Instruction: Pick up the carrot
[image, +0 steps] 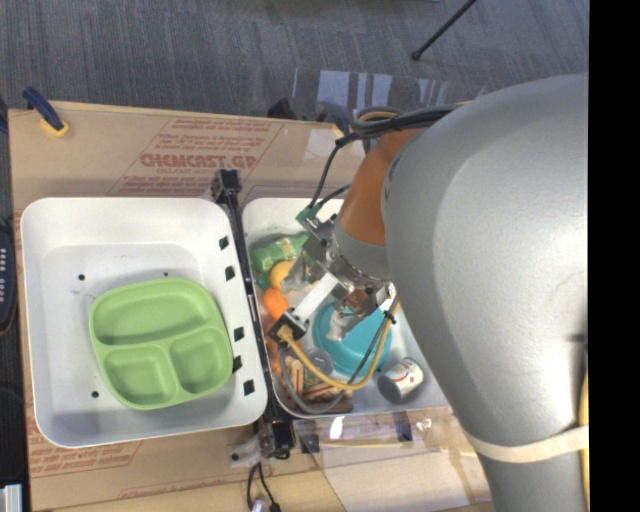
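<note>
The carrot (272, 300) shows as an orange shape near the left wall of the right bin (262, 218), partly hidden under the robot's wrist. My gripper (303, 268) hangs low over the bin's left half, right beside and slightly above the carrot. The grey arm and its orange band cover most of the bin behind it. I cannot make out whether anything is held.
A green item (266, 255) lies just beyond the carrot. A teal bowl (347, 345), a silvery can (402, 378) and a brown object (312, 397) crowd the near side. The left bin (50, 240) holds a green divided plate (160, 342).
</note>
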